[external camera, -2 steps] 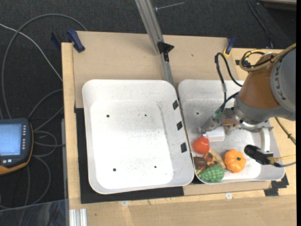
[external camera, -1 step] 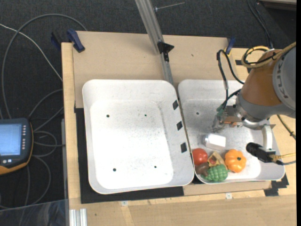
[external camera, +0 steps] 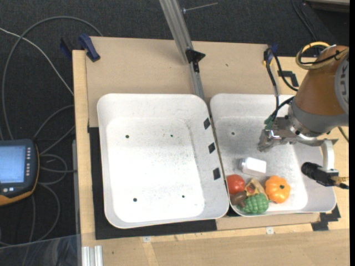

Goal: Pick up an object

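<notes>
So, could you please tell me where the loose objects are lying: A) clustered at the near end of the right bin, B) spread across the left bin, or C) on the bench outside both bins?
A: the white block, red tomato, green piece and orange pumpkin all sit together at the near end of the right bin.

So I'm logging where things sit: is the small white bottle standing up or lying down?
Lying down. The white bottle rests on its side on the floor of the right bin, just above the toy vegetables.

Arm [external camera: 324, 87] with broad orange band above grey wrist; metallic claw [external camera: 267, 140]; yellow cable loop on top.
</notes>
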Robot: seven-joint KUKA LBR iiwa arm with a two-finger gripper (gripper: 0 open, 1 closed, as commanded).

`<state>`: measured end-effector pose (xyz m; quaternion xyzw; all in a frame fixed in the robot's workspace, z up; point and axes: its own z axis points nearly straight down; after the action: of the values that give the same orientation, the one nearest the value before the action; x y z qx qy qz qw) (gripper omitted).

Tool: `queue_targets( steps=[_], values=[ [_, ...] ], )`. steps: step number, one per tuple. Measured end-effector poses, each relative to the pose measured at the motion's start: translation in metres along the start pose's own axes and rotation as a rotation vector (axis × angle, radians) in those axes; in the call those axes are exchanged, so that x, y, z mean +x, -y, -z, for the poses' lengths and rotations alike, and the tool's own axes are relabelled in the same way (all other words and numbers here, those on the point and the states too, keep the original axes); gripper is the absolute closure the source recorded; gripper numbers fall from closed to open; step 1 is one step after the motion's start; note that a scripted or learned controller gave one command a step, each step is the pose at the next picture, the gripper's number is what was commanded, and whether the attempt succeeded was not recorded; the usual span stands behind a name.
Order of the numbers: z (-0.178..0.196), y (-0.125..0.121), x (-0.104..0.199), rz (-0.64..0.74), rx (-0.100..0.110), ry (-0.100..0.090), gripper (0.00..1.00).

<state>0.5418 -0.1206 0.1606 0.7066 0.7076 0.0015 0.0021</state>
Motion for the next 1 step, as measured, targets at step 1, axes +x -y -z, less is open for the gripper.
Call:
queue_targets(
  steps=[1],
  values=[
    [0.0542, -0.0021, 0.0001, 0.000, -0.002, 0.000, 1.00]
  ],
)
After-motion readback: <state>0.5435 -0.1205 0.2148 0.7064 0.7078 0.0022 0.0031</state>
